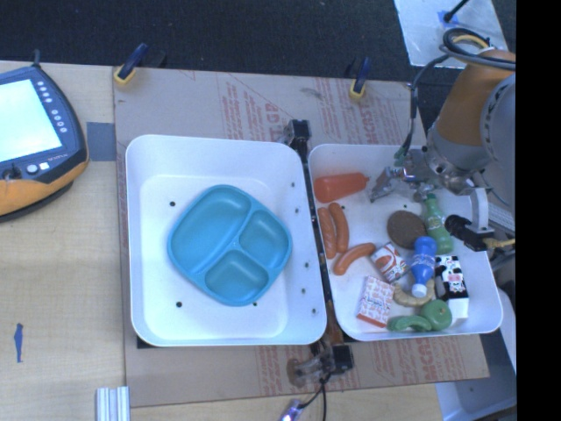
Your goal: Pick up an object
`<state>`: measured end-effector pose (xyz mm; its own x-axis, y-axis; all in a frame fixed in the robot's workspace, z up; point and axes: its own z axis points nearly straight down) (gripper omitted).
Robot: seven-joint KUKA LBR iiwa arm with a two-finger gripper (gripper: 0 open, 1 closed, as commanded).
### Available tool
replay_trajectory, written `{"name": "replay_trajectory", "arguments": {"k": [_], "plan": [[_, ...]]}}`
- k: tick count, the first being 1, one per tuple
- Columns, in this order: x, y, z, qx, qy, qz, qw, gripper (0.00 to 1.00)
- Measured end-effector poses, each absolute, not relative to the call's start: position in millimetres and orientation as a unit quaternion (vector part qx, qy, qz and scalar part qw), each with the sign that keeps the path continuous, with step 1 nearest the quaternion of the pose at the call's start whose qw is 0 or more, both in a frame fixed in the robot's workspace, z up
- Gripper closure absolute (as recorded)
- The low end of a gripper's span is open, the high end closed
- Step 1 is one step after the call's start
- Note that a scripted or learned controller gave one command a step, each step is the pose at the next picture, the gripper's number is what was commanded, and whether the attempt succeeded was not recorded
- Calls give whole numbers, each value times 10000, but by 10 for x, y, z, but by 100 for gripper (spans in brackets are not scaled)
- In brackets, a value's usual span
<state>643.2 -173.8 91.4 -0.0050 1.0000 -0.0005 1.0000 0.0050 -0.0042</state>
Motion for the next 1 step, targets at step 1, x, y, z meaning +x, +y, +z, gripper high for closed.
{"name": "replay_trajectory", "arguments": {"k": [1], "plan": [[6436,-1743,1023,-7043,-7099,19,18,100]]}}
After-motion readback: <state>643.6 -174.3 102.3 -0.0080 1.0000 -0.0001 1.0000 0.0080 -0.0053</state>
